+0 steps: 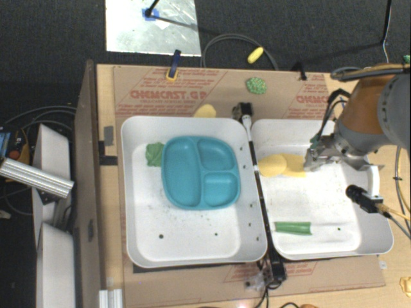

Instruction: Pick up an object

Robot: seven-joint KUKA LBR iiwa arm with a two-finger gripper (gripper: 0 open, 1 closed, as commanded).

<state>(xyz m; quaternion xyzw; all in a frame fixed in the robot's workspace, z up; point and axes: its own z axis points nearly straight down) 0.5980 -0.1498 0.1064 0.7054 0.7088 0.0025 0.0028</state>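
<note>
Yellow lump (273, 165) in right bin (347, 246): looks light, smooth, maybe slippery; grip across middle. Gripper (313, 160) beside it; opening can't tell.

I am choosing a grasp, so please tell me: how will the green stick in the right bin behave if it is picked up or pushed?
The green stick looks straight and even, so probably stiff. It seems small and thin, likely light. Lying flat on the right bin floor, it may slide or roll when pushed.
</note>
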